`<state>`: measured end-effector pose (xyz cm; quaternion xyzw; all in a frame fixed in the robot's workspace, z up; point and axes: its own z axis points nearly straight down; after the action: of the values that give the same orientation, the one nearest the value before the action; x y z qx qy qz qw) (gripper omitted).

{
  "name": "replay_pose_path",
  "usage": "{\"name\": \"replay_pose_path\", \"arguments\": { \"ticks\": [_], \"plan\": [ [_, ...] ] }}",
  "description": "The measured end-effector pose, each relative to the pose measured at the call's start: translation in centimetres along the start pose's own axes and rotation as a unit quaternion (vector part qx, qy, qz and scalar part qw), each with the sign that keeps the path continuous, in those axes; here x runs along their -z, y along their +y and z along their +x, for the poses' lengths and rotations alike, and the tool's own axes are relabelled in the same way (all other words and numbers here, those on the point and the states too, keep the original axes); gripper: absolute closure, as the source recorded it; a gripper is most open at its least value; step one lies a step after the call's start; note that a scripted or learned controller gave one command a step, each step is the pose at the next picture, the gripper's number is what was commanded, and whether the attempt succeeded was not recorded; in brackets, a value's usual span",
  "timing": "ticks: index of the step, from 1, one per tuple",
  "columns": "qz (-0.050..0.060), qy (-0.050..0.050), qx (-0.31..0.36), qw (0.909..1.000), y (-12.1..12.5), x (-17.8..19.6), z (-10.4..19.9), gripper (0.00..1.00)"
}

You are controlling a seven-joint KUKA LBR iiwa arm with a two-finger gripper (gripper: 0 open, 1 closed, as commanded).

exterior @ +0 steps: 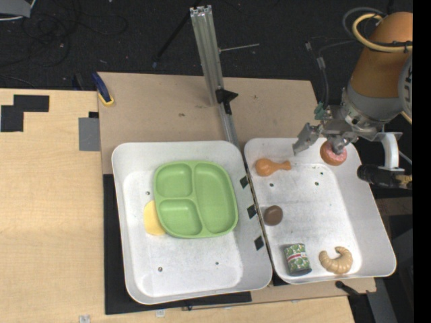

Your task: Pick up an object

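Your hand (322, 137) hangs with fingers spread at the right white bin's (363, 210) far edge, the round pinkish-red fruit (333, 153) just beneath and unpinched, so closing could nudge it against the wall and miss.

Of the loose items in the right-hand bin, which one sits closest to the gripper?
The pink-red round item at the bin's far right corner, right under the gripper. The orange drumstick-shaped piece is further off.

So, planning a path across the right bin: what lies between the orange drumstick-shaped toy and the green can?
In the camera view, a small brown round object lies between the orange drumstick-shaped toy and the green can; otherwise bare white bin floor.
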<state>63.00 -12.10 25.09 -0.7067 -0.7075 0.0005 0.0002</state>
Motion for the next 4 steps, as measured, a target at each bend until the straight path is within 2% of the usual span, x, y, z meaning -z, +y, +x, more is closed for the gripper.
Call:
{"name": "replay_pose_path", "arguments": {
  "ticks": [2,3,4],
  "plan": [
    [0.003,0.001,-0.001,1.0,-1.3,-12.3,0.0,0.0],
    [-0.003,-0.001,0.0,1.0,-1.0,-16.0,0.0,0.0],
    [-0.008,-0.006,-0.002,0.9999,-0.8,-14.5,-0.5,1.0]
  ]
}}
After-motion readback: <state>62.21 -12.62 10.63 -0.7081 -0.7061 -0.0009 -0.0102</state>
